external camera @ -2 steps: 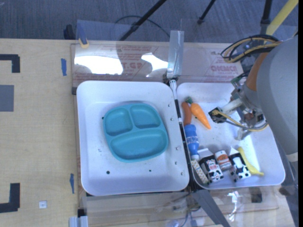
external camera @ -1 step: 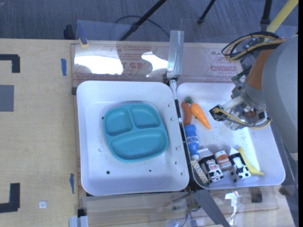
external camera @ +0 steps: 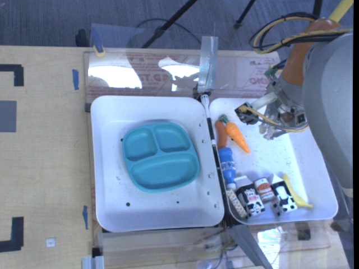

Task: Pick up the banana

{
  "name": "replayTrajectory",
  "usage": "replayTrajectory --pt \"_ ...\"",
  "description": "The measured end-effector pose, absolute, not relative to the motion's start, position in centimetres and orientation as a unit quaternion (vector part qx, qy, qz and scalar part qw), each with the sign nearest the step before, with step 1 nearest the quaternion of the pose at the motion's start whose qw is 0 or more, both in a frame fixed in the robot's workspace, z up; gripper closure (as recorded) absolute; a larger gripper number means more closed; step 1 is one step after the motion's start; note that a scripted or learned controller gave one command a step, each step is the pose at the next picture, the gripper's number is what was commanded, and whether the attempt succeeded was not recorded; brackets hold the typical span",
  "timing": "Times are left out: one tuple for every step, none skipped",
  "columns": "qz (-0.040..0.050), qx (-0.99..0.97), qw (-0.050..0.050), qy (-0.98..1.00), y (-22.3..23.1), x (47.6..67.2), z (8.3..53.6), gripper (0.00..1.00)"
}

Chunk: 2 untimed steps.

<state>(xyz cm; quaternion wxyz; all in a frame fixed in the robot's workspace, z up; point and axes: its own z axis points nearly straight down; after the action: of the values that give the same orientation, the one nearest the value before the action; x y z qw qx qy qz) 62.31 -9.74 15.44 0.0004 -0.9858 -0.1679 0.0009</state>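
Note:
The banana [external camera: 298, 194] is a thin yellow piece lying at a slant in the near right corner of the right bin [external camera: 314, 156], partly behind a black-and-white carton [external camera: 284, 198]. My gripper [external camera: 268, 125] hangs over the far part of the same bin, well up and to the left of the banana, with bare bin floor between them. Nothing shows in its grasp. The grey arm with its orange band [external camera: 297, 60] comes in from the upper right.
Two orange carrots [external camera: 238, 137] lie by the divider, just left of the gripper. A blue bottle [external camera: 227, 165], a red can [external camera: 263, 190] and another small carton [external camera: 251, 199] crowd the bin's near edge. A blue divided plate [external camera: 161, 156] sits in the left bin.

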Motion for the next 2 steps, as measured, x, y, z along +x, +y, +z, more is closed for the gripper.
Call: replayTrajectory --pt "0.0023 -0.972 0.002 -0.234 -2.25 60.75 18.42 1.0" --pt "0.0029 -0.972 0.002 -0.235 -2.16 60.78 19.38 1.0"
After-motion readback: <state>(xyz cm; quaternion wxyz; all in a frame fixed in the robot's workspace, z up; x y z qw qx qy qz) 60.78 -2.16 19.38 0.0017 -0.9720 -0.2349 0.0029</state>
